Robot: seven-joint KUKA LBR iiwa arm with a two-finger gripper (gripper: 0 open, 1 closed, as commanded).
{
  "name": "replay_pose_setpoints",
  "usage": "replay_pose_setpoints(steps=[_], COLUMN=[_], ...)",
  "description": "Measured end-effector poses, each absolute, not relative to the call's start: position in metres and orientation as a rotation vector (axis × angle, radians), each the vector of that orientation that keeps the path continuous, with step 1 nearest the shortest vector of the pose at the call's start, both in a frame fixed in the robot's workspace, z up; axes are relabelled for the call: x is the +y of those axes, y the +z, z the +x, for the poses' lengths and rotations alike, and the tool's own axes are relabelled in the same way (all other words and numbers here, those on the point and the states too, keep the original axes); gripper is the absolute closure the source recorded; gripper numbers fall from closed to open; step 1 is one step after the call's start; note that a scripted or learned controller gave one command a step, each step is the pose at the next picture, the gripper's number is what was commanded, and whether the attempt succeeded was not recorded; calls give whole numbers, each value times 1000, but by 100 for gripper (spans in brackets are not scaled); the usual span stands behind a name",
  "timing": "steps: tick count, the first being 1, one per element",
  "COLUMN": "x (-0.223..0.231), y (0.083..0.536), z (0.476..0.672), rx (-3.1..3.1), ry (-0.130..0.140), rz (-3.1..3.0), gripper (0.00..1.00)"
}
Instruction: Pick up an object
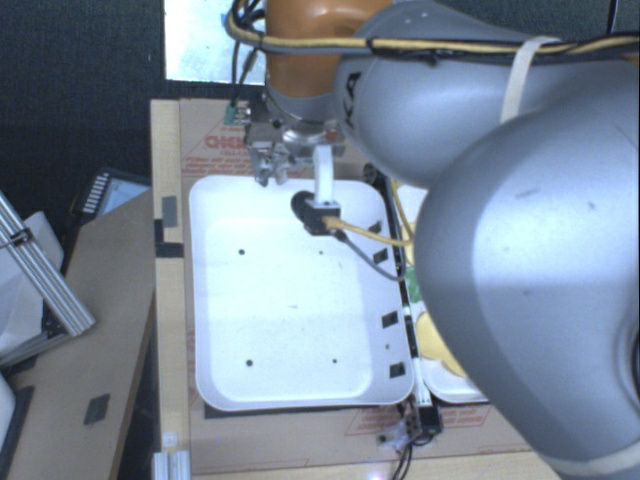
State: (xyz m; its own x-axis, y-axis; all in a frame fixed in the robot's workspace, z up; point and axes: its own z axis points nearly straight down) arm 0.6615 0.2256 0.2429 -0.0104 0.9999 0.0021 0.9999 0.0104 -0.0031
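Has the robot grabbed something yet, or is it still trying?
Nothing looks picked up yet. The gripper hangs over the far edge of the left bin, and no object shows between its fingers. The big grey arm covers most of the right bin, where something yellow peeks out beside it. What is left is the whole job: reach an object, close on it and lift it.

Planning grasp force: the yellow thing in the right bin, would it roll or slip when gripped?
The yellow thing shows a smooth, rounded edge, so it may slip or roll under a pinch. It looks pale and matte, possibly plastic or foam, so probably light. The arm hides most of it, so this is tentative.
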Motion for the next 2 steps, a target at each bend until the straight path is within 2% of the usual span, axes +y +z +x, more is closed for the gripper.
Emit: replay_pose_setpoints(steps=[1,2], x=[181,203], y=[272,273], z=[670,669], rx=[-2222,-2227], ry=[-5,-4], rz=[-2225,-2218], gripper=[100,100])
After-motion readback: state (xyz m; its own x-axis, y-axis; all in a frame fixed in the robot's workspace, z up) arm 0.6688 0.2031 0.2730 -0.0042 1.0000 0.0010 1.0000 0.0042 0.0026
